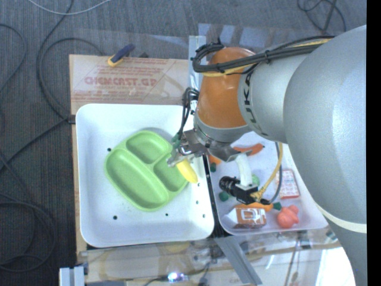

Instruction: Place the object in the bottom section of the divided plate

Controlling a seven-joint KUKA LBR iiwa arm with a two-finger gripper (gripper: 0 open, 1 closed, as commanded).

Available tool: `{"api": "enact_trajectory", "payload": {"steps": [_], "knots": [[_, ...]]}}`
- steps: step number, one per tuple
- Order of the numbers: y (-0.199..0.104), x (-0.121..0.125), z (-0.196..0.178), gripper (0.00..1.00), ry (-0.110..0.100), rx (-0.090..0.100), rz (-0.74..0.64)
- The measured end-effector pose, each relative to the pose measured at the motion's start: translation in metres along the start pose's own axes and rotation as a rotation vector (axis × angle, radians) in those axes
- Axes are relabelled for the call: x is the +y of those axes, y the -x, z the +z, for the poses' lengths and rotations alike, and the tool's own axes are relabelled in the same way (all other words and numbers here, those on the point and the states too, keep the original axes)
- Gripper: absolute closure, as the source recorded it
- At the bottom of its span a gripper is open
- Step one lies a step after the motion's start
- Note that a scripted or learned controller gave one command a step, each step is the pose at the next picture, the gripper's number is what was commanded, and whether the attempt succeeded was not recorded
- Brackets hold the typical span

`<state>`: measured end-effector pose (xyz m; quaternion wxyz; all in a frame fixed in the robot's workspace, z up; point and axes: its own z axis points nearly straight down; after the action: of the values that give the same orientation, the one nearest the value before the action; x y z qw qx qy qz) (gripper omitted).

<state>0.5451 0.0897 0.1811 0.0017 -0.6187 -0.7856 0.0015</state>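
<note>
A light green divided plate (pixel 134 180) lies in the left white bin (pixel 95 219), with one long section and two smaller ones. My gripper (pixel 181 158) hangs over the plate's right edge, below the orange band of the arm. A small yellow object (pixel 188 172) sticks out from between its fingers, so the gripper is shut on it. The yellow object sits just above the plate's right-hand small section (pixel 169 180), near the rim.
The right bin (pixel 309 222) holds a red fruit-shaped toy (pixel 287 217), a brown packet (pixel 250 215), a red and white card (pixel 290 183), an orange piece (pixel 255 149) and something green (pixel 255 179). The arm covers most of that bin. A cardboard sheet (pixel 119 85) lies behind the left bin.
</note>
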Motion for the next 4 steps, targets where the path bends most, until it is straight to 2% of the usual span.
{"api": "enact_trajectory", "payload": {"steps": [1,2,3,4], "knots": [[-0.090,-0.001,-0.039,1.00,0.000,-0.001,-0.252],[-0.090,-0.001,-0.039,0.00,0.001,-0.001,-0.252],[-0.091,0.000,-0.045,1.00,-0.004,0.000,-0.255],[-0.081,-0.038,0.081,1.00,0.011,-0.002,-0.264]]}}
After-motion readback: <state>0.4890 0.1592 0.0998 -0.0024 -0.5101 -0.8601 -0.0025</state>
